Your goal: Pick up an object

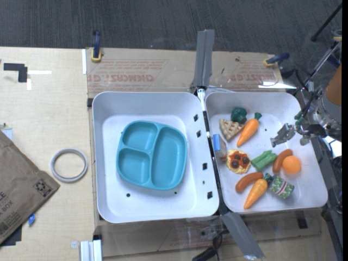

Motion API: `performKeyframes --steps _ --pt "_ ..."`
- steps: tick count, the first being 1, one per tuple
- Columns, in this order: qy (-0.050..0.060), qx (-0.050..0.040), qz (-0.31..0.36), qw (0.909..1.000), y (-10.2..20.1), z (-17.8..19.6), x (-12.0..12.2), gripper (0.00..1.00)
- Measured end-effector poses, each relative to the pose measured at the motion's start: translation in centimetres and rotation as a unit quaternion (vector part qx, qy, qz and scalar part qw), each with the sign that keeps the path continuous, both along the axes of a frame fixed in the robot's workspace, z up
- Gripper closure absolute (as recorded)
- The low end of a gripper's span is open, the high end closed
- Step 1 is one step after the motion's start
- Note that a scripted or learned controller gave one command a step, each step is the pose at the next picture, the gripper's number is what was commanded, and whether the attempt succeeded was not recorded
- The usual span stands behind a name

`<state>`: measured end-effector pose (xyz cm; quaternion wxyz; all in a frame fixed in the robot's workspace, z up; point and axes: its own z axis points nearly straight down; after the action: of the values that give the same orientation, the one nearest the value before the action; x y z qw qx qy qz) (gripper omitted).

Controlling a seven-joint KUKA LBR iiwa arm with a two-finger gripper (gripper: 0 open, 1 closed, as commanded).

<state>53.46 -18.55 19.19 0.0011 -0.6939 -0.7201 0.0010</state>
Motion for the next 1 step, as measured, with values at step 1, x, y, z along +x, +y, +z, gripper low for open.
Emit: performKeyframes --steps 1 --pt "0.000 0.0002 -0.063 0.9980 2.99 -3.06 -2.21 0.00"
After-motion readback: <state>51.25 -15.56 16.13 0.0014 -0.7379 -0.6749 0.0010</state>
